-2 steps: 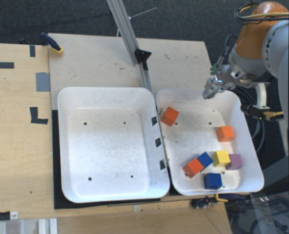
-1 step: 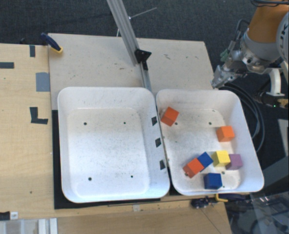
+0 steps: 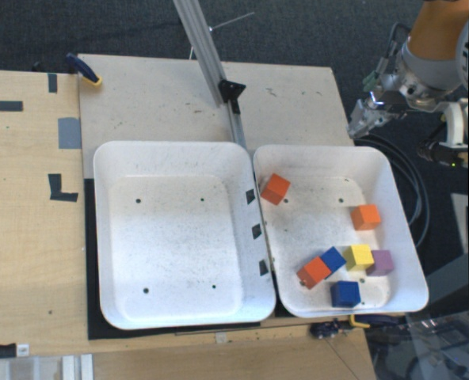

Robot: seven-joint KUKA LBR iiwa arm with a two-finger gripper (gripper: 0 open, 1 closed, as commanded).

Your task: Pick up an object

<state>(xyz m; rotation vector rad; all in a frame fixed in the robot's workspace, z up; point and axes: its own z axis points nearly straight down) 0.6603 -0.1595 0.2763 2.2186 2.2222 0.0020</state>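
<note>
Claw (image 3: 367, 121) beyond right bin (image 3: 401, 204), seven cubes inside, metal pole (image 3: 207, 50) alongside

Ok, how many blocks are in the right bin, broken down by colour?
Orange blocks: 3
Blue blocks: 2
Yellow block: 1
Purple block: 1
Total: 7, all in the right bin.

metal rail (image 3: 201, 38), blue-yellow clamp (image 3: 84, 69)
</note>
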